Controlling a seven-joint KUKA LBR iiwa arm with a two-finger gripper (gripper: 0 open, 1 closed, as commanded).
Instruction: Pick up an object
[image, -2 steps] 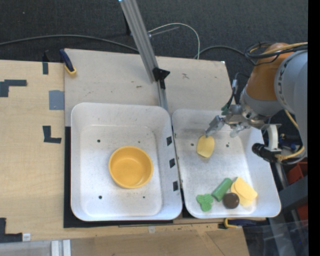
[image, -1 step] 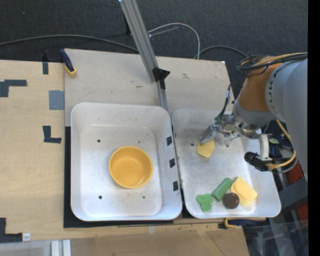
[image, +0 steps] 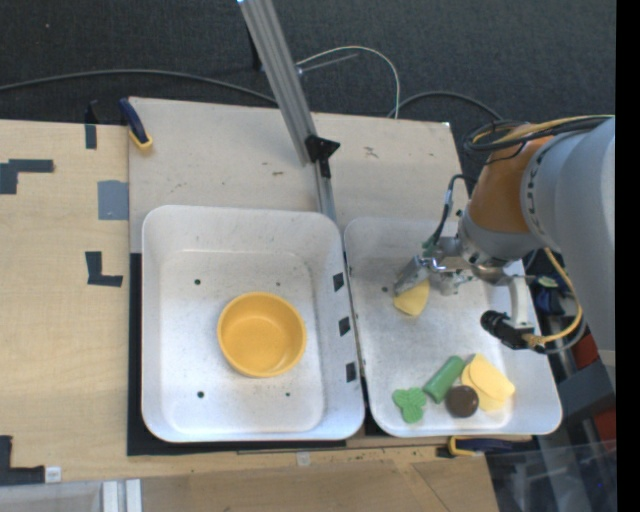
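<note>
Tabletop, right bin (image: 380, 245): fingers (image: 418, 283) pinching the yellow wedge (image: 411, 299). Better lift straight, slow, no tilting.

Single cam, fixed overhead, tilted down at a slant onto the bench (image: 230, 150). Far bench edge sits near frame top w/ dark floor (image: 120, 40) beyond; near edge runs along frame bottom. Mid-range standoff: both white bins fit whole in frame, left bin (image: 165, 300) approx centre-left, right bin (image: 380, 250) centre-right. Arm (image: 560, 190) enters from frame right, cut off by the edge. A grey pole (image: 285, 80) slants in from top centre down to the gap between bins. One view, so no overlap w/ another to note.
</note>
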